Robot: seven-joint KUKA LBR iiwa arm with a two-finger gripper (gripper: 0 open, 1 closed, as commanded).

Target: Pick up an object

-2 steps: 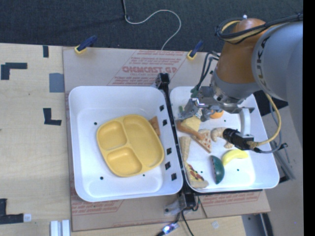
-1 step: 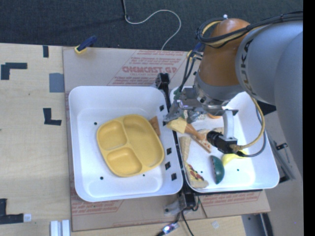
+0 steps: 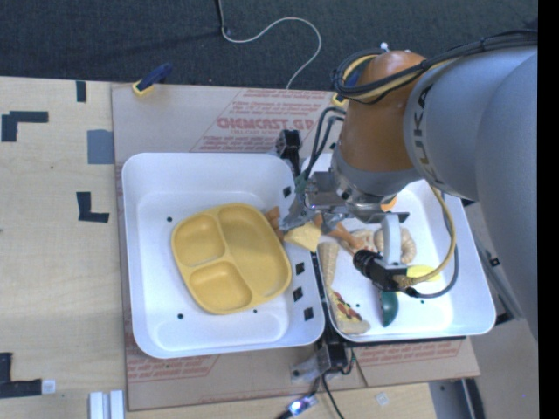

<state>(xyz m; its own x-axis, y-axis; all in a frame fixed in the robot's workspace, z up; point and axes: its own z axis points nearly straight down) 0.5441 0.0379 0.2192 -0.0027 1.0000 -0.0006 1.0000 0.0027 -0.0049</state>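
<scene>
My gripper (image 3: 300,209) hangs low over the left edge of the right bin (image 3: 467,308), close to the wall it shares with the left bin (image 3: 144,234). Just below it lies a pale yellow wedge (image 3: 304,236), with a small orange-brown piece (image 3: 274,219) beside it at the divider. I cannot tell whether the gripper touches either. Further toy food lies in the right bin: a long pizza-like slice (image 3: 343,305), a green piece (image 3: 388,307) and a tan curved piece (image 3: 400,244). The arm hides the bin's far part.
A yellow three-compartment plate (image 3: 231,256) lies flat in the middle of the left bin. Both bins rest on a cardboard sheet (image 3: 201,125). A blue and yellow clip (image 3: 152,78) sits at the cardboard's far left corner.
</scene>
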